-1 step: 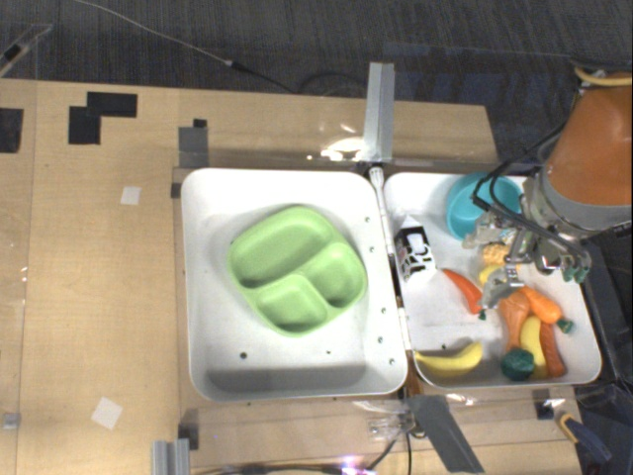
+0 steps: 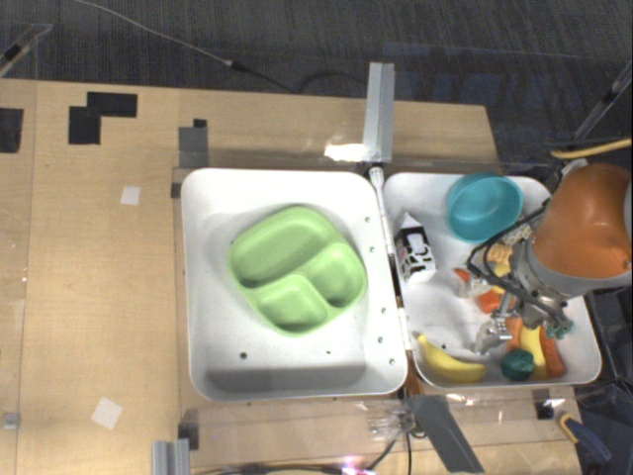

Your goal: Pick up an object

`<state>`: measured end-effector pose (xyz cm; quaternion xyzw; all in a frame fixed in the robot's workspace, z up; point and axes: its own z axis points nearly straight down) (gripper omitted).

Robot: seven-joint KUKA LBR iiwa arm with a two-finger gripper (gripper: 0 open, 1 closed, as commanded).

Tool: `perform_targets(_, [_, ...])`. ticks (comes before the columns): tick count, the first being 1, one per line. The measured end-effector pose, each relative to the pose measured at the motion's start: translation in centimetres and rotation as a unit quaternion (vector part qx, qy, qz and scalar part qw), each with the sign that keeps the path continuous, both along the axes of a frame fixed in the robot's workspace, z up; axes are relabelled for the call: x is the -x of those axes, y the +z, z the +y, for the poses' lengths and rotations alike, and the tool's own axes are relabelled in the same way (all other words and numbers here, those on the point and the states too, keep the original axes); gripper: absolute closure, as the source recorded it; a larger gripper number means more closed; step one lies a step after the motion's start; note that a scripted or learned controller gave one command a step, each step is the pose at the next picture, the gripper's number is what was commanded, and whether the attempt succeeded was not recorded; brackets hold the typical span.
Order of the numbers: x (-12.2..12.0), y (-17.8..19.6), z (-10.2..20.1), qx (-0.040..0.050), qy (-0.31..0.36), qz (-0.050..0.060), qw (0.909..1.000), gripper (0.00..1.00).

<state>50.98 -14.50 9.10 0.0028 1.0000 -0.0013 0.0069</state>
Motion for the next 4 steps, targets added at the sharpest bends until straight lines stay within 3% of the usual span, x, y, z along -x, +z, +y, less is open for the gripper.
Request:
perform_targets(1, [-0.6, 1.4, 0.1, 0.0017, 0.004, -0.009, 1.0, 1.0])
perform_targets(2, [-2.5, 16.3, 3.3, -0.0004, -0.022, -0.004, 0.9997, 1.0])
perform_targets(3, [-3.8, 15.8, 15.6, -0.0045, -0.103, 0.002, 0.9946, 1.0])
perform_targets(4, [-8.9, 19.8, 15.8, -0.0042, -0.2, 0.001, 0.9799, 1.0])
